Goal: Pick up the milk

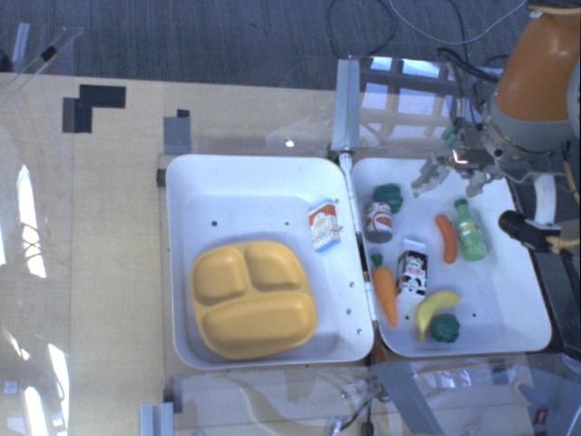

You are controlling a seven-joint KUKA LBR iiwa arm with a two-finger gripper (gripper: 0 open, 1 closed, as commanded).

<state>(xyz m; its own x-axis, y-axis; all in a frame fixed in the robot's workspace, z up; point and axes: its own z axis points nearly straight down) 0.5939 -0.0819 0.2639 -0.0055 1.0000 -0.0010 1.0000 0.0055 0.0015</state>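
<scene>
While the gripper (pixel 451 173) hangs at the upper right of the frame, its fingers are spread wide, holding nothing. Lower down (right bin (pixel 531 334)) stands the milk (pixel 413 274), beside a carrot (pixel 386 295).

A pale wooden surface (pixel 100 243) is seen, on which two shallow white bins are set side by side, touching at their inner rims: the left bin (pixel 182 243) and the right bin (pixel 526 321). Black square marks (pixel 91 105) are found near the surface's far left corner.
</scene>
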